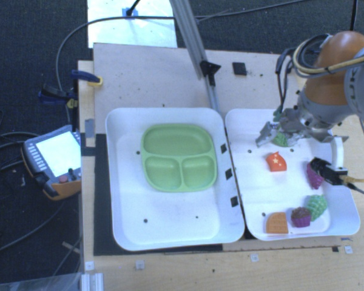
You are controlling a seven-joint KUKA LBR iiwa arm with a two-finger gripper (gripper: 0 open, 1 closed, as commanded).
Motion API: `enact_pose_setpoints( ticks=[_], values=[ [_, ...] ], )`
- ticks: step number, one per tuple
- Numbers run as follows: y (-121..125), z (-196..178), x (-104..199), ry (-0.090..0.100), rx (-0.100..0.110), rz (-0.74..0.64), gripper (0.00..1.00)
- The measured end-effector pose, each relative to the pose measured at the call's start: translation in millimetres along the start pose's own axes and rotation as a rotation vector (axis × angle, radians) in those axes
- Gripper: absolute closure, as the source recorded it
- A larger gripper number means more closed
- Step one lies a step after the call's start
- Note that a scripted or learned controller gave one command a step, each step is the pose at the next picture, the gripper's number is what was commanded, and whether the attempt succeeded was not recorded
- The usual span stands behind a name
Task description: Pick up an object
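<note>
- Fingers [264,137] of my gripper [278,134]: spread, hanging low over the far end of the right bin [352,226], straddling a small green object [281,140]. Contact with it: I cannot tell.
- Step in hand, as I judge it: final descent onto the target, grasp not yet made.
- Next move calls for centring over the green object, closing firmly, then lifting straight up.
- Nearby: orange-red piece [276,162] just beside; purple piece [314,176] further off.
- Left bin [124,223] holds a green divided plate [179,157].
</note>
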State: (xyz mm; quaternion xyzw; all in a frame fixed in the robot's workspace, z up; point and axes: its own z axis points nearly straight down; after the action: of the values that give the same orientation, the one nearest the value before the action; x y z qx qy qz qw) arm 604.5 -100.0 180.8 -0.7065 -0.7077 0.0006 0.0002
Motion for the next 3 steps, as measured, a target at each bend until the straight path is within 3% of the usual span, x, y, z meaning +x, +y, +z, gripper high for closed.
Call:
enact_pose_setpoints(
  ticks=[1, 2, 3],
  values=[
    [-4, 42, 2, 0.0, -0.001, 0.001, 0.0],
    [1, 86, -1, -0.008, -0.018, 0.001, 0.0],
    [5, 71, -1, -0.009, -0.03, 0.001, 1.0]
  ],
)
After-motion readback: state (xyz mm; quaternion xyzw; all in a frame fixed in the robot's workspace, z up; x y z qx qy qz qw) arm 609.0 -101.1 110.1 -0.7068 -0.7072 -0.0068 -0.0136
